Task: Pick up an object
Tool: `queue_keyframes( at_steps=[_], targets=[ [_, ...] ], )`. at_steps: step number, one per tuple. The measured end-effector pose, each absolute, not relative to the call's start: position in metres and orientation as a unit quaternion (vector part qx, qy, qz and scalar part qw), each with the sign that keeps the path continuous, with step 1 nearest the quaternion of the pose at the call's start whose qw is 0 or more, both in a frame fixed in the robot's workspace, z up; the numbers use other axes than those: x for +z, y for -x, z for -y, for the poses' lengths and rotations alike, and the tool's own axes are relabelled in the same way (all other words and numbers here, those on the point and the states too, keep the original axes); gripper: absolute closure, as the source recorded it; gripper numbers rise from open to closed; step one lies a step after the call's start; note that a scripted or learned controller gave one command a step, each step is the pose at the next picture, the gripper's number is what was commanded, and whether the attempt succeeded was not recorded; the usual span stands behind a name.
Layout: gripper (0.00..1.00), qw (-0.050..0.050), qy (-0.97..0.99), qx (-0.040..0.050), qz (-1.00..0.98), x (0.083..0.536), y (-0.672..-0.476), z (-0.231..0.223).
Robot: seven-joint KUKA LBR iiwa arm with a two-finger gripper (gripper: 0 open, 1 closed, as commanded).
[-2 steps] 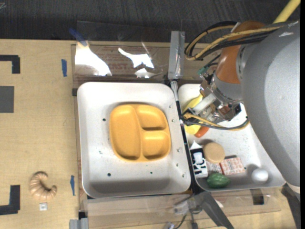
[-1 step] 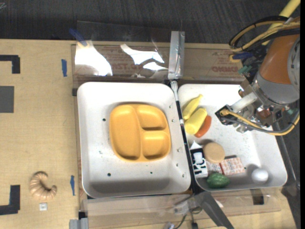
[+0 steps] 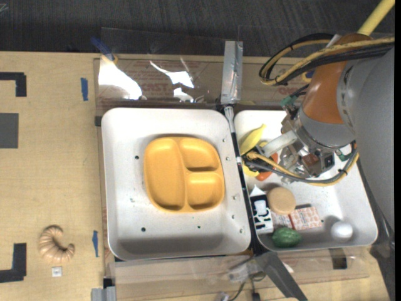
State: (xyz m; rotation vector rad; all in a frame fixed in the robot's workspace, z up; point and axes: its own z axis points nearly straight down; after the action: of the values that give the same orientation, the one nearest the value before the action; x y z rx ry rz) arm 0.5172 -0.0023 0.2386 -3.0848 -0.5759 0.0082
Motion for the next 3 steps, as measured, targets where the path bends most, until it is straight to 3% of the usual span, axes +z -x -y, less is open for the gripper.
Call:
queue_keyframes(
  at_steps=[1, 2, 3],
  targets=[
    [1.0, 0.0, 0.995, 0.0006, 0.102, 0.256, -0.505, 0.036],
    [1.0, 0.002, 0.934, 0.002, 0.357, 0.242, -0.5, 0.038],
    [1.0, 0.001, 0.981, 0.002, 0.195, 0.222, -0.502, -0.052]
  ],
)
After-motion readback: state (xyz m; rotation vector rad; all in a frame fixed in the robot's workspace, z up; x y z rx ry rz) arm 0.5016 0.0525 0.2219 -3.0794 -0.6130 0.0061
